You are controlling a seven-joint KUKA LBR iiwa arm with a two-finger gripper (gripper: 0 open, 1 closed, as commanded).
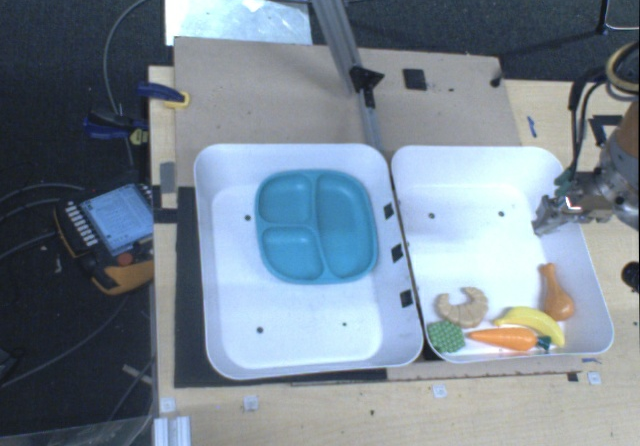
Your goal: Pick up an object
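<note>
Though no writing is legible, the gripper (548,215) (jaw state unclear) hovers above the right bin (470,174).

Blue plate (316,227), white bins (230,334), yellow banana (532,321), orange carrot (503,338), perhaps speckled green piece (446,337).
</note>
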